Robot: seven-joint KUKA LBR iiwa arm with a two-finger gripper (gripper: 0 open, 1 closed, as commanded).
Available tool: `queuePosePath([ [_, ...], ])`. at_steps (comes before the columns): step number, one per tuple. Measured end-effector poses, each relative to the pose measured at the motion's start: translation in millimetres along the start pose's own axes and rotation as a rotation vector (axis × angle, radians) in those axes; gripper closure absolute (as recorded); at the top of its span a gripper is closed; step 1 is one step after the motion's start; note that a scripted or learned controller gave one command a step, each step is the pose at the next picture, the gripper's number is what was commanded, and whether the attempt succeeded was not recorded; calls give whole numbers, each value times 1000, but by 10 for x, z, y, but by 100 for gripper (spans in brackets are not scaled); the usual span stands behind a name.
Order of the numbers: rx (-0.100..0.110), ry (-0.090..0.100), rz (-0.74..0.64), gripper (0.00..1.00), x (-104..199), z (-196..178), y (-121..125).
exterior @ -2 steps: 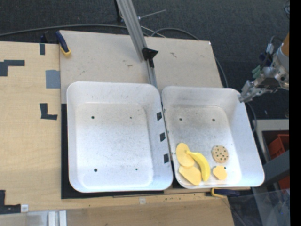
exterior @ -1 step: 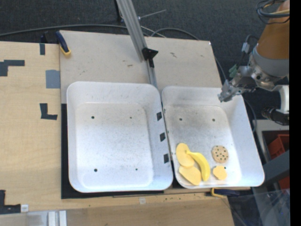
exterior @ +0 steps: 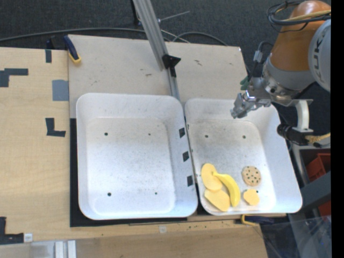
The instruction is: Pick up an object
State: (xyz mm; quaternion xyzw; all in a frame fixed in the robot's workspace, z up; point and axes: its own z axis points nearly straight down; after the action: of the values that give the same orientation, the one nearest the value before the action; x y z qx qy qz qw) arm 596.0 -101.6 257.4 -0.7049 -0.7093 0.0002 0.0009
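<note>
Scanning from the left, the left bin [exterior: 131,155] on the surface [exterior: 32,144] holds nothing to grasp; the candidates all lie in the near corner of the right bin [exterior: 269,138]. Using the banana [exterior: 230,187] as the landmark: two flat yellow pieces [exterior: 214,190] touch it on its left, one toward the far side and one nearer the camera, a round speckled cookie [exterior: 251,175] sits just beside it on the right, and a small yellow piece [exterior: 251,198] lies near its lower tip. These look like light, stiff plastic play food, probably smooth and apt to slip. The banana seems the best choice, taken across its narrow middle; the flat pieces offer little height to pinch. The end effector [exterior: 240,107] hangs over the far edge of the right bin, well apart from the banana, and I cannot tell its opening.
</note>
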Motion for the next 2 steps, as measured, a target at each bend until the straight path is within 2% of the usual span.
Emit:
queuePosePath([
  [2,-1,1,-1,100,1145,32,156],
])
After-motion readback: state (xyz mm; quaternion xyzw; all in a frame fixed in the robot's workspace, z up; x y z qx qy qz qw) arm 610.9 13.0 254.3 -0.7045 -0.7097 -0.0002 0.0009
